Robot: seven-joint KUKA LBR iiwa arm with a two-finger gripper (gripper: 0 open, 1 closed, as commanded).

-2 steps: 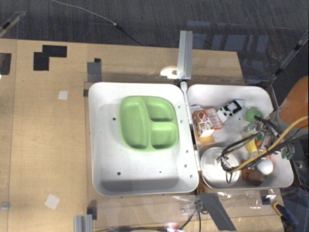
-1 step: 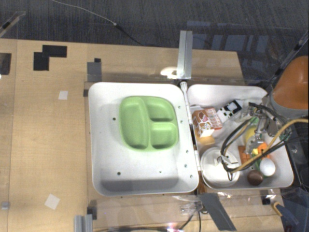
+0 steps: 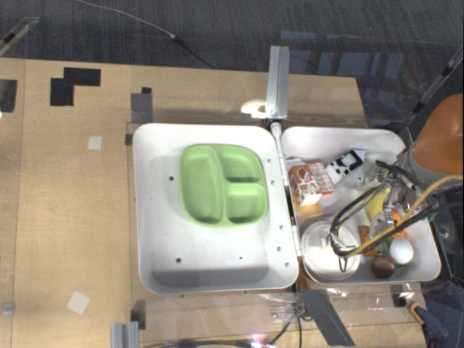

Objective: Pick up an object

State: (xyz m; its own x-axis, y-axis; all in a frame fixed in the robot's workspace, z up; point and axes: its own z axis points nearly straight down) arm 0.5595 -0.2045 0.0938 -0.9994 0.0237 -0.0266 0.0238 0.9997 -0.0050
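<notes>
The right bin [image 3: 319, 138] holds several small objects. A red and white snack packet [image 3: 310, 180] lies at its left, with a small orange block [image 3: 309, 210] just below it. A black and white item [image 3: 344, 165] sits further back. A white round bowl [image 3: 324, 246] is at the front left. A white egg [image 3: 402, 251] and a brown ball [image 3: 383, 267] rest at the front right. My gripper [image 3: 386, 210] hangs low over the right half of this bin, wrapped in black cables, directly above a yellow object [image 3: 375, 201] that it partly hides.
The left bin [image 3: 156, 252] carries a green divided plate [image 3: 221, 185]. A metal post [image 3: 278, 82] stands behind the wall between the bins. The arm's orange band [image 3: 441, 136] looms over the right bin's back right corner. Cables loop across the bowl.
</notes>
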